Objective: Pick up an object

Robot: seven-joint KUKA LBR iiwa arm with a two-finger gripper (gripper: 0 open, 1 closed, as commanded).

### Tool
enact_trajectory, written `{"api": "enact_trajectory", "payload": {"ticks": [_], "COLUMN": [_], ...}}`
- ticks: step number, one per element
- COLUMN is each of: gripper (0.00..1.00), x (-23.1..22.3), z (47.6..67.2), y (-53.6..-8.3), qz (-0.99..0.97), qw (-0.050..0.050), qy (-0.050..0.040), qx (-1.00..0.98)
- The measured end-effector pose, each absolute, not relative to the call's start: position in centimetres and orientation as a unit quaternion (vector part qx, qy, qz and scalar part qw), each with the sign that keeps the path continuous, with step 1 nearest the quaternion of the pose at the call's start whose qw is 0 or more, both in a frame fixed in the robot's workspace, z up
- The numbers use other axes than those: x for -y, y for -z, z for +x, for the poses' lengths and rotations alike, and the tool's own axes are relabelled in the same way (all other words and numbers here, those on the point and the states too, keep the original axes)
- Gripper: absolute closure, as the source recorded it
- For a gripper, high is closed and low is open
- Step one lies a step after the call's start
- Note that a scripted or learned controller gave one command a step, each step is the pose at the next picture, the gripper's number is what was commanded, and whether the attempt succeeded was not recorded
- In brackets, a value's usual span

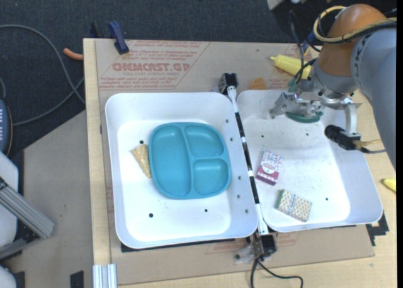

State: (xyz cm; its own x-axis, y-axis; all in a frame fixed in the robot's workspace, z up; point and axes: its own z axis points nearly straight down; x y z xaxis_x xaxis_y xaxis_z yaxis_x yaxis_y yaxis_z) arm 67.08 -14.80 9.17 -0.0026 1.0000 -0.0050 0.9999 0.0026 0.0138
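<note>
In the right bin (352, 211), near its far wall, my gripper (301, 106) hangs low over a flat teal object (307, 115) and partly covers it. I cannot make out whether the teal object is gripped. A small pink and white packet (269, 167) lies in the middle of that bin. Near the bin's front edge lies a patterned tan packet (294, 205). The left bin (119, 154) holds a blue divided plate (189, 159) with a tan wedge (142, 158) at its left side.
A yellow object (286, 63) lies on the bench behind the right bin. A blue clamp (118, 36) sits at the bench's far left corner. Black clips (228, 82) join the bins along their shared wall. The grey arm (378, 60) comes in from the upper right.
</note>
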Motion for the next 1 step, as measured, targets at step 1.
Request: {"api": "enact_trajectory", "payload": {"ticks": [1], "gripper": [1.00], "x": [14.81], "z": [67.10], "y": [-10.16], "qz": [0.706], "qw": [0.007], "qy": [-0.0033], "qx": [-0.708]}}
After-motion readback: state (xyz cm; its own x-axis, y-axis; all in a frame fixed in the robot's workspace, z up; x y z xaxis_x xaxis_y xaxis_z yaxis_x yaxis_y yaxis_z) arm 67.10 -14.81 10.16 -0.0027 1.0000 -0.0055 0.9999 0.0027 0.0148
